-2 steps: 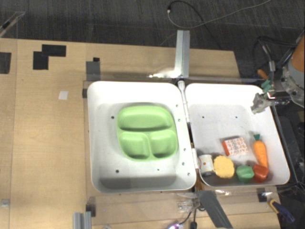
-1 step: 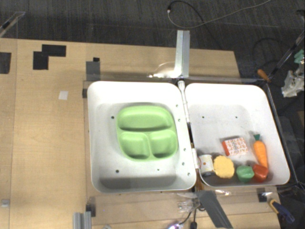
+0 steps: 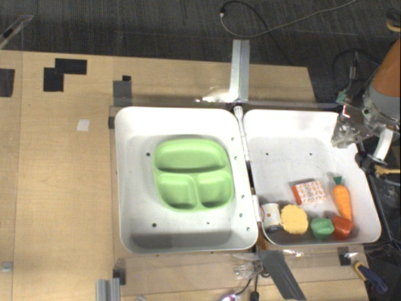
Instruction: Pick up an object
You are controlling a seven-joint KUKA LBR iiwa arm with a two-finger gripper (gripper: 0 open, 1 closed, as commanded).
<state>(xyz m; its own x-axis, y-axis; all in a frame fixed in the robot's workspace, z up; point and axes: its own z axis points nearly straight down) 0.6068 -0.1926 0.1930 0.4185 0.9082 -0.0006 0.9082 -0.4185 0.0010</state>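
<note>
Two shallow white bins sat side by side on the bench. The left bin (image 3: 131, 168) held a green compartment tray (image 3: 191, 173) with one long section at the far side and two smaller sections at the near side; it lay flat near the bin's centre.

The right bin (image 3: 282, 137) carried all the small candidates, grouped along its near edge. Left to right these were: a small white can (image 3: 270, 214) at the near left corner; a yellow round object (image 3: 294, 220) just beside it; a red-and-white packet (image 3: 310, 192) lying flat slightly farther back; a green block (image 3: 322, 228); a red object (image 3: 343, 227) touching or nearly touching the green block; and an orange carrot-shaped toy (image 3: 341, 199) lying lengthwise above the red object. The far half of this bin was bare.

At the right edge, the gripper (image 3: 349, 130) hung over the far right rim of the right bin, well apart from the cluster. No object lay between its fingers. Whether the fingers stood apart or together could not be determined from this view.

Step in hand, as judged: approach, prior to any grasp. No object had been lifted.

The next move would call for travel toward the near edge of the right bin, then a descent onto one item. The packet and the carrot toy appeared the least crowded. The can, yellow object, green block and red object sat close together, so a descent there risked contact with neighbours.
</note>
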